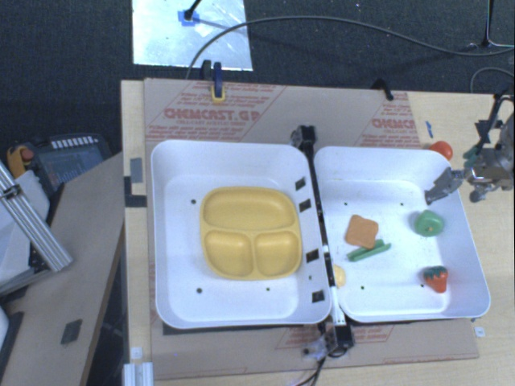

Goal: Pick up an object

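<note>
Hanging over the right bin (483,296) edge, the end effector (444,186) sits near a green pepper (428,223); its grip cannot be told.

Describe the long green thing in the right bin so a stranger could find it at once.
Start at the right bin, the one without the yellow tray. Near its left-middle lies an orange square piece; the green stick sits just below it. It alone is long and thin, whereas the other green object is round.

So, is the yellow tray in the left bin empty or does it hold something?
Empty. All three compartments of the yellow tray show only bare yellow surface.
</note>
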{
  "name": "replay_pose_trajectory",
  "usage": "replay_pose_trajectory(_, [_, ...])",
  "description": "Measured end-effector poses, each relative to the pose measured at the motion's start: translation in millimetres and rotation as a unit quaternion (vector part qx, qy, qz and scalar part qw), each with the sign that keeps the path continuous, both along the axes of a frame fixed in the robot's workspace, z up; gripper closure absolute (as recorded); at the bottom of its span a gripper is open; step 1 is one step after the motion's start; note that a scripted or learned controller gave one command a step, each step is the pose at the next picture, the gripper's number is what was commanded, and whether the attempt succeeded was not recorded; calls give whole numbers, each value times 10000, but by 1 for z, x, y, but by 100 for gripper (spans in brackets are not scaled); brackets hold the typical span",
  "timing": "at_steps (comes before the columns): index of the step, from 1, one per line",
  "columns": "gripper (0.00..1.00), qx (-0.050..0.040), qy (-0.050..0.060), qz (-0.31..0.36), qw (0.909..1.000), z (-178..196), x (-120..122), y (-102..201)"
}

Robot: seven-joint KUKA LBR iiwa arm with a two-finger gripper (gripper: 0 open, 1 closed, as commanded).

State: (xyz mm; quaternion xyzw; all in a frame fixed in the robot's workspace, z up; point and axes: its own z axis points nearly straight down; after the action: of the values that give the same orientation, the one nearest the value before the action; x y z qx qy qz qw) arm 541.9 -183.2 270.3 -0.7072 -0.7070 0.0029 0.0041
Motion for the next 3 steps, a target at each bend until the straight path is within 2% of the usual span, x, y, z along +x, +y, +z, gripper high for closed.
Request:
replay_pose_trajectory(1, [0, -12, -56, 16, 10000, 6, 2, 1])
replay_pose_trajectory(3, [0, -8, -50, 8, 10000, -79, 1, 6])
